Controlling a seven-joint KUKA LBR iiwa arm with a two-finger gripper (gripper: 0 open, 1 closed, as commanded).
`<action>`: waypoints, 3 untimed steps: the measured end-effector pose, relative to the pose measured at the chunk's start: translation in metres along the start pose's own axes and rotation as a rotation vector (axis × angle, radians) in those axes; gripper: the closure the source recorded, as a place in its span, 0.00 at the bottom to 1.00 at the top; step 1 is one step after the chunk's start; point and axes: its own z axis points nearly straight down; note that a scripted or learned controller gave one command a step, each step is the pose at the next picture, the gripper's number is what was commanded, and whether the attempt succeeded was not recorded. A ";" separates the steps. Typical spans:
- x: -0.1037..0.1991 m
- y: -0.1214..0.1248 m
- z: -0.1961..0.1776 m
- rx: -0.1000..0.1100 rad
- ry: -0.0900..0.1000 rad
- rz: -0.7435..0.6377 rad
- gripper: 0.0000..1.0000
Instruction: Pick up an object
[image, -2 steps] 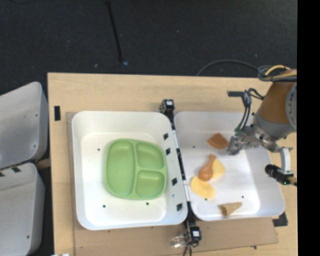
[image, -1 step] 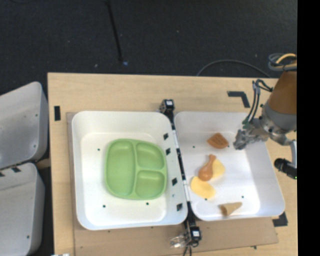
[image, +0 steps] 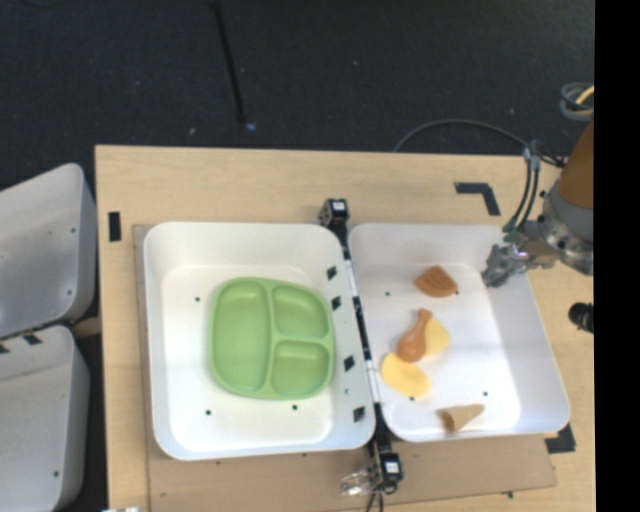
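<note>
Gripper: the gripper (image: 503, 262) hangs over the right bin's far right edge; whether it is open or closed I cannot tell, and nothing shows between its tips.
Arm: the arm (image: 570, 215) comes in from the right, grey with an orange band.
Right bin: the right bin (image: 520, 360) holds four small food pieces.
Brown piece: a brown piece (image: 436, 282) lies nearest the gripper, to its left and apart from it.
Drumstick: a drumstick (image: 414, 338) lies mid-bin, resting on a yellow piece (image: 436, 338).
Yellow slice: a second yellow slice (image: 406, 377) lies just below, touching or nearly touching the drumstick.
Tan wedge: a tan wedge (image: 462, 417) sits near the bin's front edge, apart from the rest.
Left bin: the left bin (image: 180, 270) holds a green tray (image: 271, 337) with three compartments.
In the way: nothing lies between the gripper and the brown piece.
Bench: a light wooden bench (image: 250, 180) bears both bins.
Room: dark floor (image: 300, 70) behind, and a cable (image: 455, 126) curving there.
</note>
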 end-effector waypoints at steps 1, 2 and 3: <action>-0.006 -0.004 -0.047 0.000 0.000 0.002 1.00; 0.048 0.009 -0.040 0.005 0.002 -0.005 1.00; 0.097 0.020 -0.045 0.003 0.003 -0.006 1.00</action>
